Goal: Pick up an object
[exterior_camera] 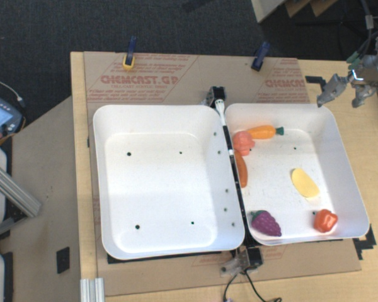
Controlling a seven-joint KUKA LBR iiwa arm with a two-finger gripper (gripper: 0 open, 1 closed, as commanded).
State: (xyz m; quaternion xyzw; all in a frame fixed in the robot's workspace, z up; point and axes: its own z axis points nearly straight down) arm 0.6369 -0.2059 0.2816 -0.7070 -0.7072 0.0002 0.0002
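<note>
Pale grey metal claw [343, 92] with two stubby fingers, perhaps dark cabling behind.

Two smooth, matt white plastic bins [157, 121] are seen resting on a printed brown cardboard sheet [195, 74]. Glossy plastic is suggested by the toy fruit: a purple grape bunch [266, 223] at six o'clock and a red pepper [326, 221] at five.

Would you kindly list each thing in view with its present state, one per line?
Gripper: above the right bin's far right corner, fingers apart, holding nothing.
Carrot: lying flat near the far wall.
Pink fruit: resting against the divider side.
Orange stick-shaped piece: lying along the left wall.
Yellow lemon-like piece: lying flat, apart from the others.
Purple grapes: lying by the near wall.
Red pepper: in the near right corner.
</note>
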